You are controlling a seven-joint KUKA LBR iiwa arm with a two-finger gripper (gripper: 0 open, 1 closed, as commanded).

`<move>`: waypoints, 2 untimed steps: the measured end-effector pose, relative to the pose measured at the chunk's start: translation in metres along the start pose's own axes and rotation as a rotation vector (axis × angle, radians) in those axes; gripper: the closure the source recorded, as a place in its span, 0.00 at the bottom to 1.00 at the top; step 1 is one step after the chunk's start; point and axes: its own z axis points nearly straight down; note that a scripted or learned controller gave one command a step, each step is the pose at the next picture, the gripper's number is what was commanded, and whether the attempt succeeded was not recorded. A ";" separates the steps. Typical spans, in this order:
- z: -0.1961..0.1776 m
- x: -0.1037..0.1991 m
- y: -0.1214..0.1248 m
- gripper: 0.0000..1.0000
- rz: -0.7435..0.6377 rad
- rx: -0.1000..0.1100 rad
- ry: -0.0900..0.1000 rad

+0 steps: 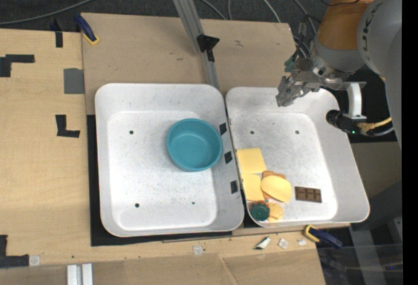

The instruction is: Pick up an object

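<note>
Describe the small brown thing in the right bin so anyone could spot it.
Look in the right bin, near its front right corner. There lies a chocolate bar, just right of the yellow food pile. It alone is dark brown, flat and scored into squares.

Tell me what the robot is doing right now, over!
Hand above right bin's far rim, nothing seen in it. Yellow pieces and brown bar piled at near end, untouched. Blue bowl in left bin. Path clear.

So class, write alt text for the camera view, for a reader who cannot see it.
A grey arm's gripper hangs over the far rim of the right bin, which holds yellow pieces and a brown bar. The left bin holds a blue bowl.
</note>
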 end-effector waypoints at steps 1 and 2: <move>0.005 0.061 -0.010 1.00 0.000 0.003 0.000; -0.005 0.108 -0.018 1.00 0.000 0.002 0.000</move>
